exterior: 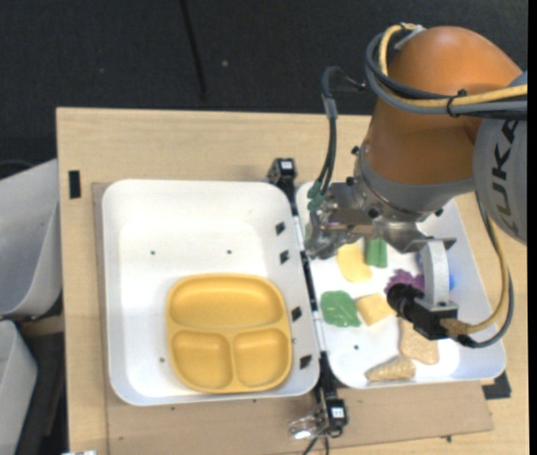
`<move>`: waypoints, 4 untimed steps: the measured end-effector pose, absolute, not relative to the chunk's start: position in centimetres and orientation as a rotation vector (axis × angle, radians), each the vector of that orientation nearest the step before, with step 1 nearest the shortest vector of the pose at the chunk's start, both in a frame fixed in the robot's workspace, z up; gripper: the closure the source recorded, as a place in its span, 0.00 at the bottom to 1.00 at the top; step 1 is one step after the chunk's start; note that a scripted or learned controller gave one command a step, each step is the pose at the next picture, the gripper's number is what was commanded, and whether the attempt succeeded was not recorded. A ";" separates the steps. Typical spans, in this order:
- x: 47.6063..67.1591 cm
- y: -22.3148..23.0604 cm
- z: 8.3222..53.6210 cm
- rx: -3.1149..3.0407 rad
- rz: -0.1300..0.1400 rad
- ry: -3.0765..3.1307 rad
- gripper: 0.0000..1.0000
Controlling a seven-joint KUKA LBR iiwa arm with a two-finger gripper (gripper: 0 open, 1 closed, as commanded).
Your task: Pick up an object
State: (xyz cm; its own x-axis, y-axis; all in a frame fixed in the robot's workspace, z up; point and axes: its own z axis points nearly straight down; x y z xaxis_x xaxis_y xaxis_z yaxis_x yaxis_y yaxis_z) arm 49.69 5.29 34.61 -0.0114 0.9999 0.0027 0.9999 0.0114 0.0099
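We see the hand [330, 226] low at the right bin's [481, 373] left wall, but cannot tell its state. The food pieces, yellow block [352, 263] and green leaf [338, 308] among them, crowd that side, so we judge it may scrape the wall or nudge pieces aside.

One camera sits high above the bench [88, 140] and looks down at a slant. It sees both white bins: the left bin [126, 254] and the right bin [476, 349]. The far edge of the bench is at the top, the near edge at the bottom. The arm [438, 112] comes in from the right and looks big, close to the camera.
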 end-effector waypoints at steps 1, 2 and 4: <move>49.0 6.4 54.6 2.207 0.027 2.218 1.00; 48.9 13.8 44.9 2.214 -0.009 2.233 1.00; 48.9 4.8 39.6 2.233 -0.023 2.221 1.00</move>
State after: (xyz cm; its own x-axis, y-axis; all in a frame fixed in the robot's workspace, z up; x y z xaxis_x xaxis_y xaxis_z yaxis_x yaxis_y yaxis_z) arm 48.86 4.84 39.57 0.0054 1.0000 -0.0049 0.9999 -0.0055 -0.0157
